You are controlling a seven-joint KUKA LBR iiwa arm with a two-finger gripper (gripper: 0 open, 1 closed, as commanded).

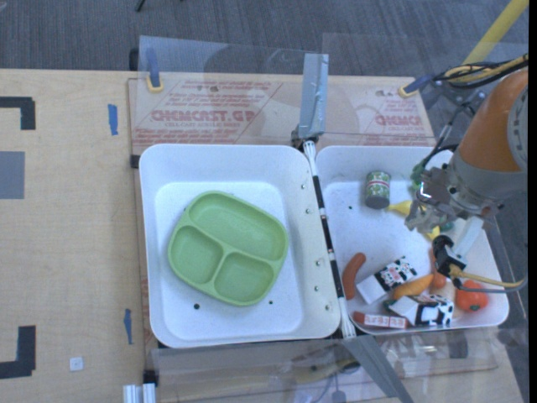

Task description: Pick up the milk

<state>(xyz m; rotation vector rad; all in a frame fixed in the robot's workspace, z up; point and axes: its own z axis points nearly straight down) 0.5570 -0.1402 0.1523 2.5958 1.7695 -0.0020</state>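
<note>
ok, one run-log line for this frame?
phase: approach | pincer: over right bin, nothing seen held | milk: lying in right bin beside hot dog | green plate: left bin

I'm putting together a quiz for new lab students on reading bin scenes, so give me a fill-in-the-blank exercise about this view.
1. The green divided plate lies in the ____ bin as the camera sees it.
2. The plate has ____ compartments.
3. The small can stands ____ on the floor of the right bin.
4. The two cow-patterned milk cartons lie near that bin's ____ edge.

Missing words: left; three; upright; front
</note>
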